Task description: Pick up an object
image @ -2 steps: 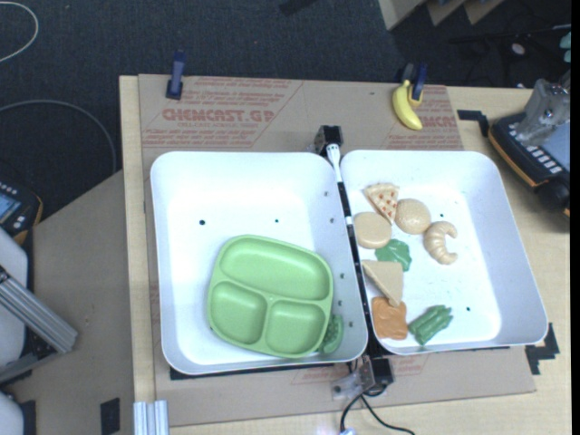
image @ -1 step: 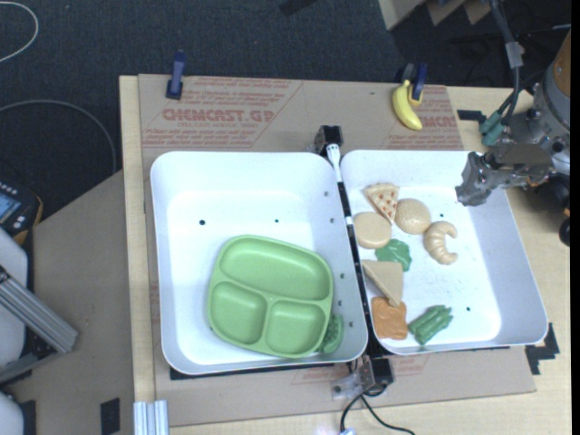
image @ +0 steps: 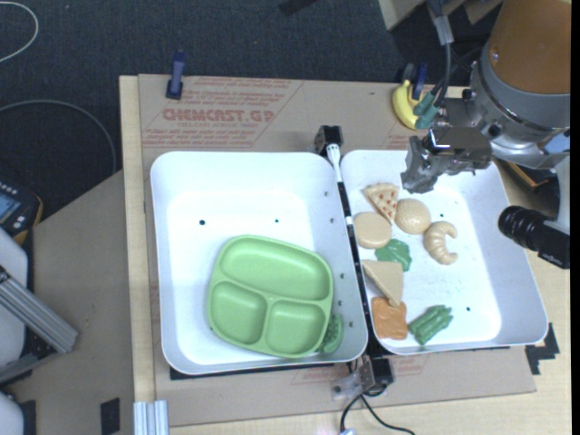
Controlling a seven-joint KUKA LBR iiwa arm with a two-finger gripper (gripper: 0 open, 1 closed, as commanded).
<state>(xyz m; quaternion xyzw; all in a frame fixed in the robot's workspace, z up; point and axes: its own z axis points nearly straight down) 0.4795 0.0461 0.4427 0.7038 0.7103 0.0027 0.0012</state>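
Grey two-finger gripper hangs over the back of the right shallow white plastic bin, nothing visibly between its fingers; can't tell if they're parted or closed from this angle. Toy food cluster sits just in front of it, toward the camera: tan pizza-slice wedge and round beige bun nearest, pale croissant slightly further right. Wedge's long axis runs diagonally. Light-green divided plastic tray lies in the left bin, well apart.

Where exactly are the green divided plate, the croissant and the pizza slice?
green divided plate (image: 272,293), camera view, on the ridge between its compartments.
croissant (image: 441,242), camera view, middle of its curve.
pizza slice (image: 384,199), camera view, centre of the wedge.
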